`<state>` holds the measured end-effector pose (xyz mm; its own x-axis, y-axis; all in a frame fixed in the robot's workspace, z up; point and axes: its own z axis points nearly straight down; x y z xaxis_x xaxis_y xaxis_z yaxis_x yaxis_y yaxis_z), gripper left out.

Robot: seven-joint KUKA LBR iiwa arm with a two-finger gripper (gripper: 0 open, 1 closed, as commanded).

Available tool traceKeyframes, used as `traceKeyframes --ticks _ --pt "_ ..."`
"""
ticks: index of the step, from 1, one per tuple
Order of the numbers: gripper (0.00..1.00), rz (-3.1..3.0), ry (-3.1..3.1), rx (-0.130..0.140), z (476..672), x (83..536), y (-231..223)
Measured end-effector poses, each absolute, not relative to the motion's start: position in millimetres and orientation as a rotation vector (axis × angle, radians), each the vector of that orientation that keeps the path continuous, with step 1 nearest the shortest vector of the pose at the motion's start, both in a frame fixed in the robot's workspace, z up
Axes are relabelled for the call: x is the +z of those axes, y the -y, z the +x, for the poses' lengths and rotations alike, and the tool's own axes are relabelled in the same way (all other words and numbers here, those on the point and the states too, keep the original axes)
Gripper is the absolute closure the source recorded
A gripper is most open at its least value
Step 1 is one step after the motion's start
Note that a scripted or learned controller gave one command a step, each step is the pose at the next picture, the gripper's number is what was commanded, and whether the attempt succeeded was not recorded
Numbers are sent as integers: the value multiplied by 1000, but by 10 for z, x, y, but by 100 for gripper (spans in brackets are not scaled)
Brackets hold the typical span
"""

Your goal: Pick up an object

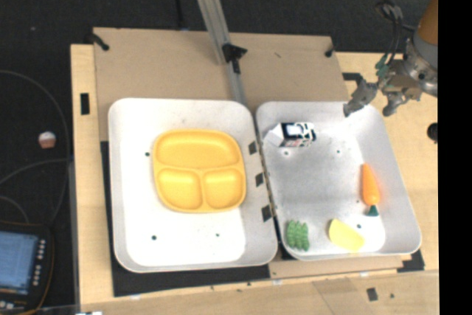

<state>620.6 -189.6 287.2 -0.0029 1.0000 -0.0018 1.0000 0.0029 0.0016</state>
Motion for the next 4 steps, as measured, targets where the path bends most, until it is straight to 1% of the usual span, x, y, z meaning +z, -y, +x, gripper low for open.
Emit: traceKeyframes --ticks 1,2,4 --pt "0 2216 -2223 -1 6206 2873 1898" --pt "0 2223 -2221 -6 6165 2446 1931" --pt "0 2223 -2219 -5 6225 1556 2080"
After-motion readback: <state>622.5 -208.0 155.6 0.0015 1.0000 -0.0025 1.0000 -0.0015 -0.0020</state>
